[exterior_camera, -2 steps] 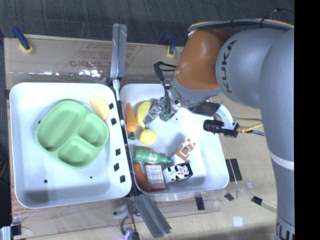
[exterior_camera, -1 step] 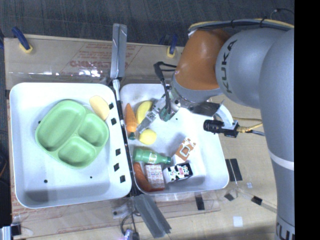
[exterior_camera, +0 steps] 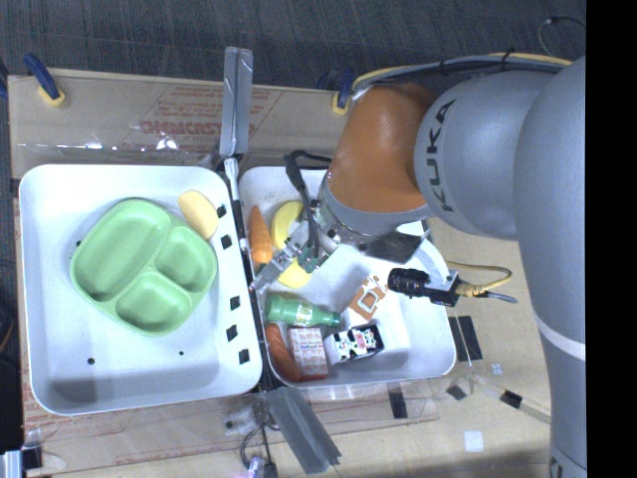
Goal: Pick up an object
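So the two-finger gripper [exterior_camera: 287, 264] is down in the right-hand shallow white bin [exterior_camera: 423, 361], near its left wall, and honestly the fingers are a blur of metal and bits of colour there, so I cannot tell if they're spread or pinched, or whether anything sits between them. They're right on top of a yellow rounded fruit-like object [exterior_camera: 289, 223] that peeks out above and below the gripper. Just left of that, against the bin wall, is an orange carrot-shaped toy [exterior_camera: 259, 237] lying lengthwise. Just below the gripper there's a green plastic bottle [exterior_camera: 299, 314] on its side, and under that a small red and white packet [exterior_camera: 307, 349] resting over an orange-red sausage-shaped thing [exterior_camera: 278, 354]. Next to the packet is a black and white printed box [exterior_camera: 357, 342], and a bit above it a small orange and white carton [exterior_camera: 369, 296].

Going up from the gripper, the orange band [exterior_camera: 378, 152] and the big grey arm [exterior_camera: 498, 147] cover the upper right of that bin.

Over in the left white bin [exterior_camera: 60, 366] there's a light green divided plastic tray [exterior_camera: 144, 264] with three compartments, and a yellow lemon-like toy [exterior_camera: 198, 213] touching its upper right edge, close to the wall between bins. Both bins sit on the tan bench [exterior_camera: 119, 103].
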`<state>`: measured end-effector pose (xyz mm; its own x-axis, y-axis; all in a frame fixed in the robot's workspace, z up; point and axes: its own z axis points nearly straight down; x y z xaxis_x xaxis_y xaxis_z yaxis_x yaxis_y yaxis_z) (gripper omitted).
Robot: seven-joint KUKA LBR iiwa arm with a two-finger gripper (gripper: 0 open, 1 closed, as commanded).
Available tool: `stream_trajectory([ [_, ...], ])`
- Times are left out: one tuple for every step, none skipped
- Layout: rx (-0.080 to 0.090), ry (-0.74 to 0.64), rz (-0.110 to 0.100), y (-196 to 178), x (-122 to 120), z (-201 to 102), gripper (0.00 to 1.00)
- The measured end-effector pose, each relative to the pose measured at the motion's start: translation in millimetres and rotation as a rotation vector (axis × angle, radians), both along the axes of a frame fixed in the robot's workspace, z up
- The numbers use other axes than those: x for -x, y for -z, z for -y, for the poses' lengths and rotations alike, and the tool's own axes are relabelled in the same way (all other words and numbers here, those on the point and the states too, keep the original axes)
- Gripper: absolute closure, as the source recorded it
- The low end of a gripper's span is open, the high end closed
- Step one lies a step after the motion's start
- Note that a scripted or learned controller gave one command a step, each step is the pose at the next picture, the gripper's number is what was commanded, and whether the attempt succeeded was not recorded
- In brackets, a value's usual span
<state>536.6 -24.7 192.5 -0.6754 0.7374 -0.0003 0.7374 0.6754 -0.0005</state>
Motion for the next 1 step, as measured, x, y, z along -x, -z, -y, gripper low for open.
stream_trajectory([
  [0.0, 0.085, -0.003, 63.6, -3.5, 74.9, 0.0],
])
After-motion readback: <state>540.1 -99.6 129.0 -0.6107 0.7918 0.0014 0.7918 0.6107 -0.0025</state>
